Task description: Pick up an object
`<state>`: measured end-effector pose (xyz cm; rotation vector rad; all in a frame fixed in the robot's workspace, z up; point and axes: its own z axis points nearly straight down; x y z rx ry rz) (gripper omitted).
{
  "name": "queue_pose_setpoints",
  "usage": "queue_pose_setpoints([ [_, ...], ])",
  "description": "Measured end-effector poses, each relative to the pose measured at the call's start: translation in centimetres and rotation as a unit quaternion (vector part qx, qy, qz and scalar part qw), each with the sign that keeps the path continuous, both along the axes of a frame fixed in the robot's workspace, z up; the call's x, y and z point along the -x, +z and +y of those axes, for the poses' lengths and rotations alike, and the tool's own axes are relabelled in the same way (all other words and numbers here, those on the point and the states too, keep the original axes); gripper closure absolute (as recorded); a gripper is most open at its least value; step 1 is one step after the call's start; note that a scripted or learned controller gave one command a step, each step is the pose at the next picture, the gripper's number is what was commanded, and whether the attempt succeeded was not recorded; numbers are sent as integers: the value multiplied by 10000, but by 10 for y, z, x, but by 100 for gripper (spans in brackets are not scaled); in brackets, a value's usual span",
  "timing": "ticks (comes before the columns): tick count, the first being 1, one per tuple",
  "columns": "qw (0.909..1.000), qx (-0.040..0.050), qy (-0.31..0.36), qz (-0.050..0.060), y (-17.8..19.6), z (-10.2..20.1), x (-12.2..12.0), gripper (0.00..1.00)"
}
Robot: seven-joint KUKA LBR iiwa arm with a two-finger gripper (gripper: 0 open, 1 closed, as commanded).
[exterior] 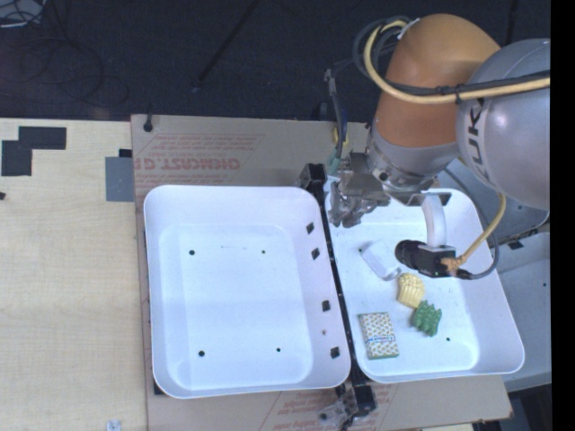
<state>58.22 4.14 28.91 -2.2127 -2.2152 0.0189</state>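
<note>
The end effector [349,206] hangs over the far left corner of the right bin [467,353], close to the wall it shares with the left bin [234,303]. I cannot tell whether it is open or closed.

3 likely targets lie nearer the camera in the right bin: a yellow toy [411,288], a green toy [427,318] just beside it, and a flat packet [378,335] a little apart. I judge the packet the cleaner pick, since it has room on every side. The 2 toys sit so close that closing on one may knock the other. Centre over it, then come straight down.

The bins rest on a brown board [234,155] on a pale desk [63,285], with dark floor [180,43] beyond.
</note>
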Motion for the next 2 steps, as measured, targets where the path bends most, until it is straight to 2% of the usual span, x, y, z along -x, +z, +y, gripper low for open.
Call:
queue_pose_setpoints([
  [1, 10000, -1, -15, -43, 1, -25, 30, 100],
  [2, 10000, -11, 20, -91, 61, 31, 35, 100],
])
